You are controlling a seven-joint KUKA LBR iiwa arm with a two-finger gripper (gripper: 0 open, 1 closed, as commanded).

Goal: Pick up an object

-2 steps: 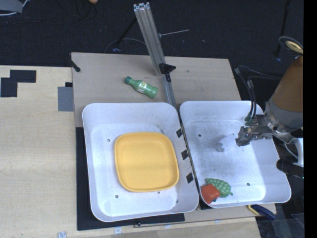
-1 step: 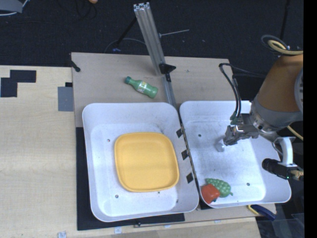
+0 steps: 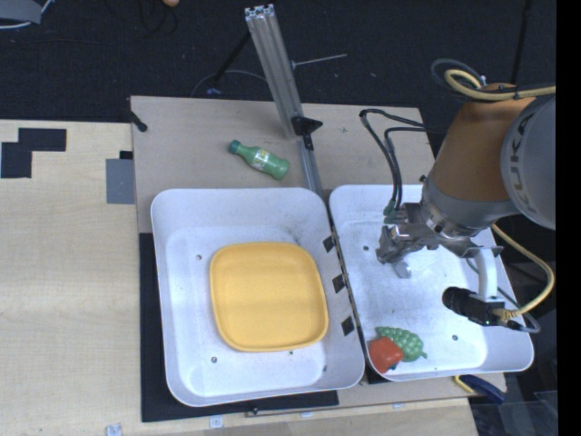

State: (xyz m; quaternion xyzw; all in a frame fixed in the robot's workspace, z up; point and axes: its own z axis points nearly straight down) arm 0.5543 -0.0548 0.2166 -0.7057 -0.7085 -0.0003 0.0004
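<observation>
1. The jaws (image 3: 398, 254) hang over the middle of the right bin (image 3: 359, 209); whether they are spread or closed I cannot tell, and nothing shows between them.
2. The red-and-green toy (image 3: 394, 348) lies near that bin's front left corner, toward the desk's front edge from the jaws, its long axis running roughly left to right.
3. Bare bin floor separates them, but the front rim and the divider crowd the toy.
4. The yellow plate (image 3: 268, 295) fills the left bin (image 3: 172, 243); a green bottle (image 3: 260, 159) lies on the desk behind it.

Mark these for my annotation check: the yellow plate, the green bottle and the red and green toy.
yellow plate (image 3: 268, 295), camera view, centre of its top face.
green bottle (image 3: 260, 159), camera view, middle of its body.
red and green toy (image 3: 386, 355), camera view, its red part.
</observation>
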